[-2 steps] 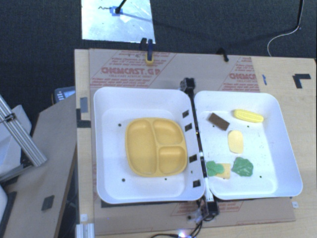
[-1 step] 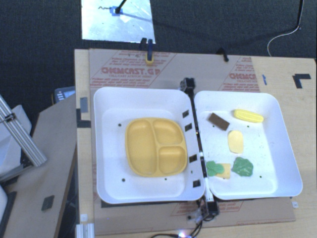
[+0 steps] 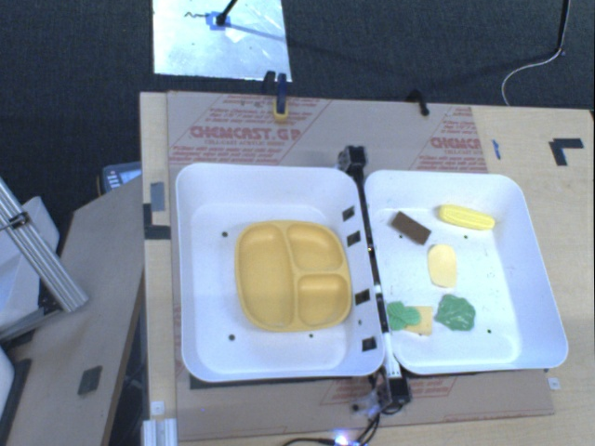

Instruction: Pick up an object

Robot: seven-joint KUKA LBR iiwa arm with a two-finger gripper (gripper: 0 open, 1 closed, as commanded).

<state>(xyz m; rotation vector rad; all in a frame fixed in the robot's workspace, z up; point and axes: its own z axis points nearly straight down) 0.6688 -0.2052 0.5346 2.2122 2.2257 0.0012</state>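
Note:
Several small toy foods lie in the right bin (image 3: 521, 342). A yellow corn cob (image 3: 466, 216) rests near the bin's far side, with a brown block (image 3: 410, 227) to its left. A pale yellow oval piece (image 3: 442, 266) sits in the middle. Near the front lie a green leafy piece (image 3: 456, 312), a smaller green piece (image 3: 403, 316) and a yellow wedge (image 3: 423, 321) touching it.
The left bin (image 3: 209, 342) holds a yellow divided plate (image 3: 292, 275) with three compartments. Black clips (image 3: 368, 277) run down the seam between the bins. A shiny metal sheet (image 3: 219, 26) lies on the dark floor beyond the bench.

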